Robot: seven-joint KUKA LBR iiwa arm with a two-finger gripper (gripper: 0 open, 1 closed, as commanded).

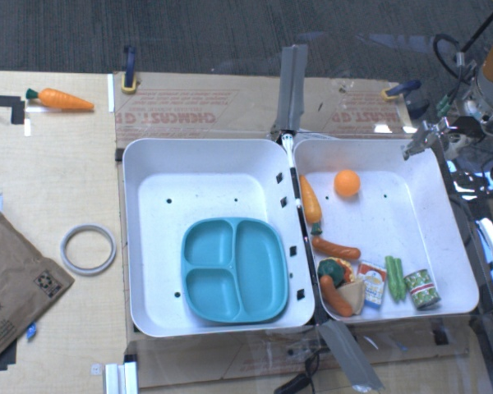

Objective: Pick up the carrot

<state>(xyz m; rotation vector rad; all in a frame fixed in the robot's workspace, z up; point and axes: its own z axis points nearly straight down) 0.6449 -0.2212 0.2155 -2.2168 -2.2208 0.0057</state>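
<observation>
An orange carrot (311, 200) lies lengthwise against the left wall of the right bin (444, 220). A second carrot (337, 299) with a green leafy top rests near that bin's front left corner, among other toy foods. A third carrot (62, 100) with a green stem lies outside the bins, on the bench at the far left. My gripper (421, 141) hangs over the right bin's far right corner, well away from all three carrots, with nothing seen in it.
The right bin also holds an orange ball (346, 183), a sausage (338, 248), a juice carton (373, 286), green beans (394, 277) and a can (421, 289). A teal divided plate (234, 271) sits in the left bin (148, 220). A tape ring (88, 248) and a cardboard box (12, 290) lie left.
</observation>
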